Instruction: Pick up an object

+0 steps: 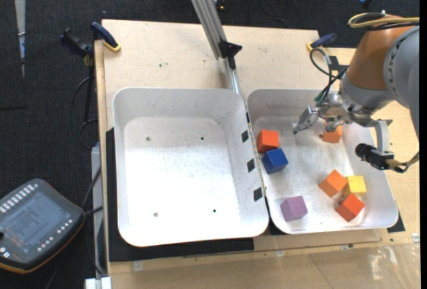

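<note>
My gripper (317,123) hangs over the far part of the right bin (283,99), its two fingers spread apart and nothing between them. A small orange block (331,137) lies just below the right finger, partly hidden by it. An orange cube (268,140) and a blue cube (275,160) sit close together near the bin's left wall. A purple cube (293,207) rests by the front rim. An orange cube (333,183), a yellow cube (357,183) and an orange-red cube (350,206) cluster at the front right.
The left bin (180,167) stands beside the right one. A slanted metal bar (203,1) runs down to the gap between the bins. Blue-and-yellow clamps (100,34) grip the board's far corners. A teach pendant (33,224) lies at the lower left.
</note>
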Robot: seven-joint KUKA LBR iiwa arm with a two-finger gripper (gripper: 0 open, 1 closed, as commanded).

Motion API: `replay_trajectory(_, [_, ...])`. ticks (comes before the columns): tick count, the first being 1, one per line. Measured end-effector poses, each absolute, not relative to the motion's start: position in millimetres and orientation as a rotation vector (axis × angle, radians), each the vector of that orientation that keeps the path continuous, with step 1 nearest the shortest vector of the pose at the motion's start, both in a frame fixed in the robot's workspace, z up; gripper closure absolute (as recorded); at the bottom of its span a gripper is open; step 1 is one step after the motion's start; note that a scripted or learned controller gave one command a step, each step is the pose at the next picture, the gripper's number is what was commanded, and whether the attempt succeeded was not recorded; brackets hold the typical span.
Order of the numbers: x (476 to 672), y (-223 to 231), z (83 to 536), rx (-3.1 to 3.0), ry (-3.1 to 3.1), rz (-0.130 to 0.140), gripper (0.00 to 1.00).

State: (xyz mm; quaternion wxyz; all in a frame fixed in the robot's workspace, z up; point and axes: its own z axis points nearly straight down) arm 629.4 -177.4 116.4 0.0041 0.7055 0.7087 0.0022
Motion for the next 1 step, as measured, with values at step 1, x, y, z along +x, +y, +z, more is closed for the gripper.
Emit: replay_trajectory(1, [628.3, -177.7, 126.5, 2.214, 2.220, 0.005, 1.00])
